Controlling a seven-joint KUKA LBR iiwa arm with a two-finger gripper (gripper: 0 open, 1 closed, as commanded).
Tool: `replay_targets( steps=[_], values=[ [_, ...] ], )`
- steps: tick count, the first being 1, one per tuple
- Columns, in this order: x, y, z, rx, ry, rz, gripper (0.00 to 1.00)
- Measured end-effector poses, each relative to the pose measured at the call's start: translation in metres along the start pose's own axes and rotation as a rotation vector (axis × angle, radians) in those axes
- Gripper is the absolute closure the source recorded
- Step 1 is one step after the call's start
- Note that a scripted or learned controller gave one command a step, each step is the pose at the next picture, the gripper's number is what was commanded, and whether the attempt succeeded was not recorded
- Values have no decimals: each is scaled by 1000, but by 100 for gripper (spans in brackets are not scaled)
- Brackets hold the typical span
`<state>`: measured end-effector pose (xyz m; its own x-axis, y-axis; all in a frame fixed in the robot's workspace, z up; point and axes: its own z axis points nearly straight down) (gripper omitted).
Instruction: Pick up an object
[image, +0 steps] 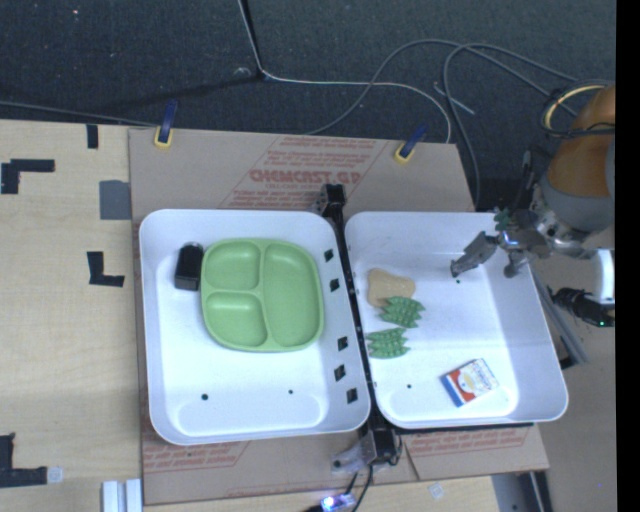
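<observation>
My gripper (487, 265) hangs over the upper right part of the right bin (520, 330), fingers spread and nothing between them, so it is open. To its left in that bin lie a tan lump (385, 285), a green leafy piece (402, 311) and a second green piece (388, 345) just below. A small red, white and blue box (470, 381) lies near the bin's front right corner. The gripper touches none of them.
The left bin (165, 350) holds a green divided plate (263, 295) with a small black object (188, 266) beside its left edge. A black divider (345, 300) runs between the bins. Cables (420, 70) trail across the dark surface behind.
</observation>
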<state>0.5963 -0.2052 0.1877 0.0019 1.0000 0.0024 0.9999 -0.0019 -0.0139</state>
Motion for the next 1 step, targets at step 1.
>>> replay_targets(
  steps=[1],
  values=[
    [0,3,-7,-13,-3,-3,0]
  ],
)
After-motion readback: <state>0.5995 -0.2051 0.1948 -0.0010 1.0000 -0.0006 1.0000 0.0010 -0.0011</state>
